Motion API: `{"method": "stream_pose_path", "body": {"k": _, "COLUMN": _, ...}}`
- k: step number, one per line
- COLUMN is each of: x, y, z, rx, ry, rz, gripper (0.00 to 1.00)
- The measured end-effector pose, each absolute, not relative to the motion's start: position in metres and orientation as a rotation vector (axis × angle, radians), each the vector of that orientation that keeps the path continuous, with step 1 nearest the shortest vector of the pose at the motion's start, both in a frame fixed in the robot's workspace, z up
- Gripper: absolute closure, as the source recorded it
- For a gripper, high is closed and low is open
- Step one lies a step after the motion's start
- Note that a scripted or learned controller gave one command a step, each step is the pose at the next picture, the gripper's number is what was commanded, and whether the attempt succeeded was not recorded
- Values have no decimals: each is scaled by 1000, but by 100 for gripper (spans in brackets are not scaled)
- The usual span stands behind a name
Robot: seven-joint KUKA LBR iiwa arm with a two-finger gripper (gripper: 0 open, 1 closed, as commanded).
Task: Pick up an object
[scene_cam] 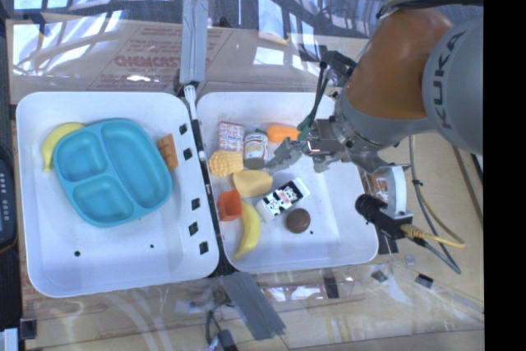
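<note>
Small toy foods clustered in the right white bin (349,238), pale yellow wedge (251,182) beside yellow corn cob (226,163), grey two-finger gripper (283,156) just above the wedge, fingers apart, gripping nothing

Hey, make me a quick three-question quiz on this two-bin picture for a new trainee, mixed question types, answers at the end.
1. True or false: the blue divided plate lies in the left bin.
2. Multiple choice: which item lies nearest the front rim of the right bin? A) corn cob B) banana C) small can
3. Fill in: the pincer hovers over the ____ bin.

Key
1. True. A second yellow banana peeks out beside the plate.
2. B. It lies along the divider side, just left of the brown round piece.
3. Right, close to the can and the yellow wedge.
</note>
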State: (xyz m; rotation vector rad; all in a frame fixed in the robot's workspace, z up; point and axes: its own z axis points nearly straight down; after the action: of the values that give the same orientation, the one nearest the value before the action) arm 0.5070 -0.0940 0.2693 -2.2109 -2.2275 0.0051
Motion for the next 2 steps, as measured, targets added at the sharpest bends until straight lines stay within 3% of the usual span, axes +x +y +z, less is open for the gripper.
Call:
{"method": "stream_pose_path", "body": {"k": 1, "x": 508, "y": -93, "z": 279, "rx": -2204, "ry": -2233, "rz": 7, "gripper": 100}}
{"method": "stream_pose_path", "body": {"k": 2, "x": 508, "y": -94, "z": 279, "rx": -2203, "ry": -2234, "rz": 8, "gripper": 0}}
